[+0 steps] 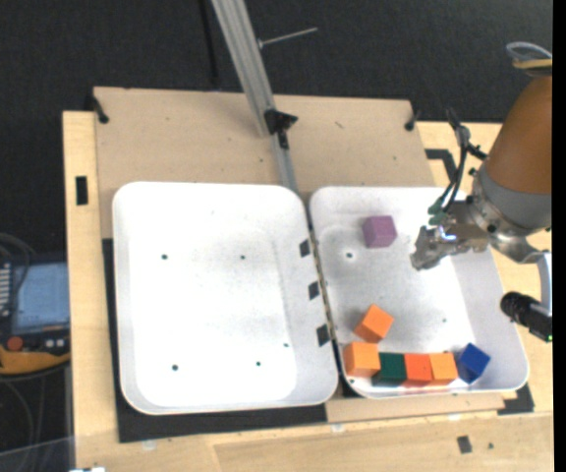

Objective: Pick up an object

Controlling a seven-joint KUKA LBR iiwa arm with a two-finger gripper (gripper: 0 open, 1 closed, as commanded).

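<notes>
We see the gripper (pixel 426 255) over the right bin (pixel 480 273), its state something we cannot tell, just right of a purple cube (pixel 379 230), while an orange cube (pixel 376 322) lies nearer the front wall, where orange, green, orange-red and blue blocks (pixel 416 367) sit in a row.

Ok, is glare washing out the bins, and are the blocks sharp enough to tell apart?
Camera view: left bin is bright but keeps its speckle; right bin shows soft shadows beside the purple block; the blocks along its near edge are slightly soft, colours distinct.
</notes>
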